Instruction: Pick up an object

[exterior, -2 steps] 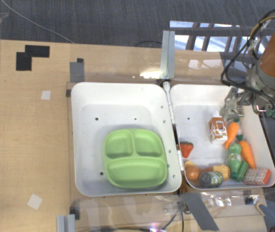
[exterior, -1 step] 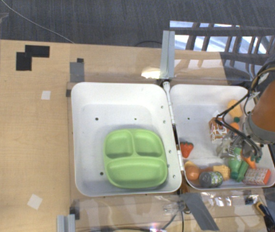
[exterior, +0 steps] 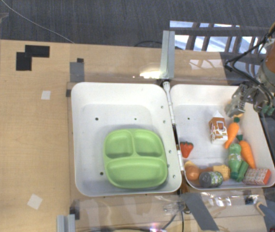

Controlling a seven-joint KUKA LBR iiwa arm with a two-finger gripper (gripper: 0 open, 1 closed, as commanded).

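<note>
Two shallow white bins are seen side by side on the table (exterior: 26, 144). The left bin (exterior: 86, 100) is occupied by a green divided plate (exterior: 135, 157), which lies flat towards the near edge. The toy foods are gathered in the right bin (exterior: 195, 103): a small white and brown carton (exterior: 218, 129) stands near the middle, an orange carrot (exterior: 233, 132) is set just beside it on the right, and a second carrot (exterior: 246, 151) lies further towards the near right corner, next to a green bottle-shaped item (exterior: 234, 158). A red strawberry (exterior: 187, 149) is placed close to the divider between the bins, and along the near wall a dark rounded fruit (exterior: 209, 179), a small yellow piece (exterior: 221, 170) and a red and white box (exterior: 256, 176) are lined up. The arm is brought in from the right, and its jaws (exterior: 238, 105) are held over the far right part of the right bin, above the first carrot; whether the jaws are open or closed cannot be told, and nothing is seen between them
</note>
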